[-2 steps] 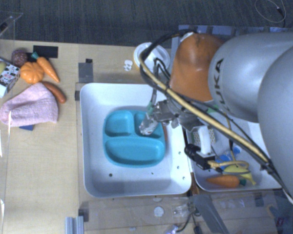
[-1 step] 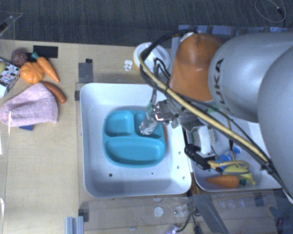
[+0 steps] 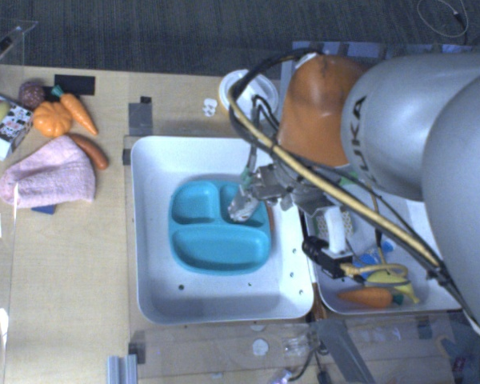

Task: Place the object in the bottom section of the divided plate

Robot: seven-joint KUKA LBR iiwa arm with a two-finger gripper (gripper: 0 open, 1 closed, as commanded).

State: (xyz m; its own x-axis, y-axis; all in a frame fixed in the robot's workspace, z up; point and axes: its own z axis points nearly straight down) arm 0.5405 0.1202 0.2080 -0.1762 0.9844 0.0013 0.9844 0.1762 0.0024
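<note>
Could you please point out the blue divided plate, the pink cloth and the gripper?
divided plate (image 3: 216, 250), camera view, floor of its large bottom section.
pink cloth (image 3: 52, 174), camera view, its middle.
gripper (image 3: 242, 206), camera view, between its fingertips.

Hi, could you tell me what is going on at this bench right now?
A grey KUKA arm reaches in from the right, with its end effector low over the upper right compartment of a blue divided plate. The plate lies in the left white bin. Its large bottom section looks bare, so the placing step is not yet done. I cannot tell if anything is held. The right bin holds an orange carrot-like toy among other items, and toy vegetables with a pink cloth lie on the bench at left.
</note>
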